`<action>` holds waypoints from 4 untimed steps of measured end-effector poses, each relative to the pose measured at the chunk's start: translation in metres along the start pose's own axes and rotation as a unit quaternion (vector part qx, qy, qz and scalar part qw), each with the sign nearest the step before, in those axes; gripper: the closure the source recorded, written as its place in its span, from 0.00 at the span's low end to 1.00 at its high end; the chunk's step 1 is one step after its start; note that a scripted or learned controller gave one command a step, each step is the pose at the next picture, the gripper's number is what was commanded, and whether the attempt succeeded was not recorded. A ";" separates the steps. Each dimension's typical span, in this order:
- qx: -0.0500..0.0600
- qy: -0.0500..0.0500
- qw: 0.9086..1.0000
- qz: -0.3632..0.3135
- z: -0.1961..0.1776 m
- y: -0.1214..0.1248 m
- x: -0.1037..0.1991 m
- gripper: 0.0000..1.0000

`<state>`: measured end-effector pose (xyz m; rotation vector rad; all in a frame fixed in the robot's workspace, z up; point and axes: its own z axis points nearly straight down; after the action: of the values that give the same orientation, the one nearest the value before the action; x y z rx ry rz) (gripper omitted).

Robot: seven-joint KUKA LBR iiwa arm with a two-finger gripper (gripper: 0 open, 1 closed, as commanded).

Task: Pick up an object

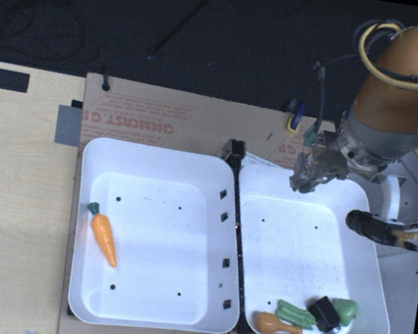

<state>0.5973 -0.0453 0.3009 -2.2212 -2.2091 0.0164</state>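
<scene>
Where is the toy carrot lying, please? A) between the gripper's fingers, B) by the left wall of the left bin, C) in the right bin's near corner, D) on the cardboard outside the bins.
B: the carrot lies alone beside the left wall of the left bin.

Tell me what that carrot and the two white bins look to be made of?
The carrot looks like moulded plastic: flat, even orange with a green cap, a toy rather than a real one. The left bin and right bin seem thin formed plastic, matte white with rounded corners.
</scene>
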 end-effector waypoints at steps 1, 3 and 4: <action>-0.012 0.001 1.000 -0.006 -0.107 0.019 0.064 1.00; -0.010 -0.001 1.000 0.000 -0.064 0.046 0.012 1.00; -0.003 0.000 1.000 -0.001 -0.024 0.029 -0.009 1.00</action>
<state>0.6270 -0.0546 0.3249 -2.2215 -2.2154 0.0090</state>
